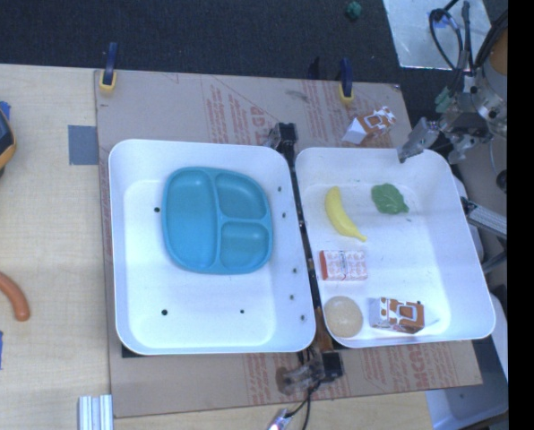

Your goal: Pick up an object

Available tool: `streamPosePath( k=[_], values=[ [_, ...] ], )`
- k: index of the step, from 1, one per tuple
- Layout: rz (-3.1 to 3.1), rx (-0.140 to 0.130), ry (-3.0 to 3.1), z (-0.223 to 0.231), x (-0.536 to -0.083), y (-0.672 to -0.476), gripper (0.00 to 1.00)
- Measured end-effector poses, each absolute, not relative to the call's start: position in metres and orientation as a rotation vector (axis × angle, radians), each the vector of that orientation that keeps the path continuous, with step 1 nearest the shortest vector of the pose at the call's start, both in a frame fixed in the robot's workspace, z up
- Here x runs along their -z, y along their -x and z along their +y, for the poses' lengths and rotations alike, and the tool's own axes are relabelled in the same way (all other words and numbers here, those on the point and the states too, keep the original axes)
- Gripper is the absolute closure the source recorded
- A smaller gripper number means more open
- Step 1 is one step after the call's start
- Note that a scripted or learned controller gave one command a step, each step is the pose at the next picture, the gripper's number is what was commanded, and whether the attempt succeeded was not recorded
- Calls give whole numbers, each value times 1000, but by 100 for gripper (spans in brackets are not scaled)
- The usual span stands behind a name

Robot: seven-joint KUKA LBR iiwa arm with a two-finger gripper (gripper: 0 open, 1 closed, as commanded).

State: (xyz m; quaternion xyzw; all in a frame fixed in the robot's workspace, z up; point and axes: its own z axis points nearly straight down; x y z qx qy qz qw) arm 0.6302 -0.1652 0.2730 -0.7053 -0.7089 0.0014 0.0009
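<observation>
Nothing is picked yet, and the nearest candidate looks like the crumpled green soft lump (389, 198), lying in the far corner of the right-hand shallow white bin (469, 240). Just beside it sits the curved yellow toy banana (343, 213). Nearer the front lie a pink-and-white flat packet (343, 265), a round beige disc (343, 316) and a small orange-and-white carton (398, 314). The gripper (417, 141) hangs at the bin's far rim, apart from everything; whether the claw is spread or pressed together, I cannot tell. This reads as the approach step: the next move calls for a reach inward and down over one item. Over in the left-hand white bin (124, 240), a blue compartment plate (218, 219) rests alone.
</observation>
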Motion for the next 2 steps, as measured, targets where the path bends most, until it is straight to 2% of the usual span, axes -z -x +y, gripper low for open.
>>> streamPosePath(
  k=[1, 2],
  values=[
    [-2222, -9, 2213, -191, -104, -646, 0],
    [-2228, -3, 2215, -197, -92, -656, 0]
  ],
)
